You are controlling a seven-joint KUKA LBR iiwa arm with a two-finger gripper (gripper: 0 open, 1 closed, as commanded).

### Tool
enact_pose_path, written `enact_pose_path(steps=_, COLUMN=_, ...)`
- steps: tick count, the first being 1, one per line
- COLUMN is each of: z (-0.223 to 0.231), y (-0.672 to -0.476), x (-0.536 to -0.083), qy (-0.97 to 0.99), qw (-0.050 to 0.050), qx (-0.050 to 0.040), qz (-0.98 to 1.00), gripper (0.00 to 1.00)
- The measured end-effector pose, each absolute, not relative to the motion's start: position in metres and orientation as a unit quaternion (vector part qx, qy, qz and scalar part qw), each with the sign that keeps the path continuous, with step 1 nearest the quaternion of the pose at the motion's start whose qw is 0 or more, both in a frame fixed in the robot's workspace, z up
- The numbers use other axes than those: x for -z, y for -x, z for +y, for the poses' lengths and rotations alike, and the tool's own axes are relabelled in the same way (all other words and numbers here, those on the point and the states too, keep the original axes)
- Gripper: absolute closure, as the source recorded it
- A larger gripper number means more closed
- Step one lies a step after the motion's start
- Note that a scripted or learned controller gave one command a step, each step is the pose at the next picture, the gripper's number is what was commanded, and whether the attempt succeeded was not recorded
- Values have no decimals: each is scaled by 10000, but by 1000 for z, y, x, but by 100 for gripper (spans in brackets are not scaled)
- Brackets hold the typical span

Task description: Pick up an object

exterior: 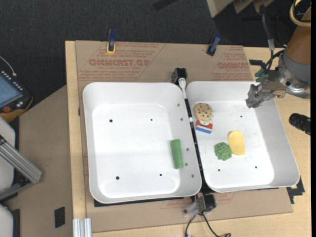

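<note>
Camera view: gripper [255,98] hovers over the right bin's [276,174] far corner, carrying nothing; jaw state cannot be told. Cookie [203,111], yellow piece [237,142] and green ball [222,151] lie nearer. Approach step; next, descend onto one.

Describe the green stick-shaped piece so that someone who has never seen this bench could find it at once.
Start at the left white bin of the two side by side. Go to its right wall, in the half nearer the camera: the green stick lies there on the bin floor, pointing away from the camera. It is smooth and long, unlike the bumpy round green ball in the right bin.
</note>
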State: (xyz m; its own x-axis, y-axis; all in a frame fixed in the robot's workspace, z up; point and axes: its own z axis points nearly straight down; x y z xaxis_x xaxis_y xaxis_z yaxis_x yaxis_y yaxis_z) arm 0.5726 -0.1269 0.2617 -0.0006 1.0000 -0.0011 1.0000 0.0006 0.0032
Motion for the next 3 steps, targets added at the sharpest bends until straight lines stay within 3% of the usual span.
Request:
enact_pose_path(steps=2, z=-227, y=-475, x=-156, qy=-7095, qw=-30, qx=22, qz=7047, gripper=100)
enact_pose_path(steps=3, z=-135, y=-511, x=-168, qy=-7039, qw=9, qx=-18, qz=7103, gripper=100)
